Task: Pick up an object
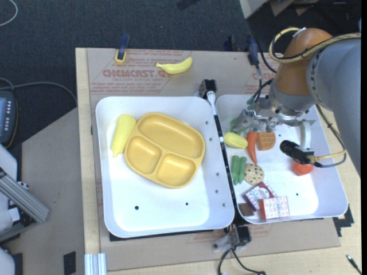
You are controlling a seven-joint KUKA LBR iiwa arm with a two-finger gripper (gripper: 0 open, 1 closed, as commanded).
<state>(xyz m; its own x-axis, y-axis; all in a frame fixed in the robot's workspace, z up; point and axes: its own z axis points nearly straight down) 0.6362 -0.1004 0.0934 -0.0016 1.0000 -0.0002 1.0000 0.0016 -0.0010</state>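
- Fingers [256, 117] low over the right bin [327, 193], near its far left corner; cannot tell how far open, nor whether anything sits between them.
- Close on the view's left of the fingers: small green piece [238, 121]; cannot tell whether touching.
- Just on the camera side of the fingers: yellow lemon [235, 140], orange carrot [252, 146] and tan cracker [266, 140] in a row, carrot in the middle.
- Further toward the camera from the fingers: green pea pods [238, 168] against a speckled cookie [253, 173]; past those, well apart from the fingers, small packets [268, 202].
- To the view's right of the fingers and nearer the camera: red piece [302, 168].
- Well apart on the view's left of the fingers: left bin [114, 205] with a yellow divided plate [166, 148] and a corn cob [121, 133] just beside the plate's left edge.
- Up and left of the fingers, on the counter [143, 73] beyond the bins: banana [176, 66].
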